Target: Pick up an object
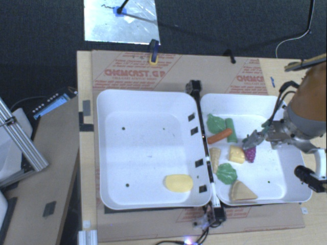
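Right bin (291, 188) holds the cluster of play food. Gripper (251, 139) hangs over it, entering from the bin's right side; whether it is apart or together cannot be told. Purple grapes (250, 154) lie directly beneath the tip, touching or nearly so. Yellow block (236, 154) sits just left of the grapes.

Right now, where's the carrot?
In the right bin, near its left wall, the carrot lies between the two green pieces.
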Robot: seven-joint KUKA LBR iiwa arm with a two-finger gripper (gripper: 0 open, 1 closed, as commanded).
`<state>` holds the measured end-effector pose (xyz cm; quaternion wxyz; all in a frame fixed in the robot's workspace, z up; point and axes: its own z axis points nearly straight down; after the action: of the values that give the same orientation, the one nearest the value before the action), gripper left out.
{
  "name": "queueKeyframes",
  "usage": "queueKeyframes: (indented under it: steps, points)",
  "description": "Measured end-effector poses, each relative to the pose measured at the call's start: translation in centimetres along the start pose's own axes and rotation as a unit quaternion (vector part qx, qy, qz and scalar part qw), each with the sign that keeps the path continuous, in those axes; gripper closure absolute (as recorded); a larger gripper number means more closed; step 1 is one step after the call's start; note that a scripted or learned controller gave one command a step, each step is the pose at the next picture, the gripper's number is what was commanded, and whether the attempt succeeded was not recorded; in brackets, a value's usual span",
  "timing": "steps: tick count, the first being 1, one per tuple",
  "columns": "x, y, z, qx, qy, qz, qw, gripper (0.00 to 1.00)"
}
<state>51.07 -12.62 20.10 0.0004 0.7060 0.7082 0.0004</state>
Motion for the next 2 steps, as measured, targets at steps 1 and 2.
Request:
queueKeyframes:
  steps: [1,2]
  points:
    - [3.2,1.1,11.0,-0.003,-0.004,0.001,1.0,0.0]
    - [3.3,1.1,9.6,-0.002,-0.001,0.001,1.0,1.0]
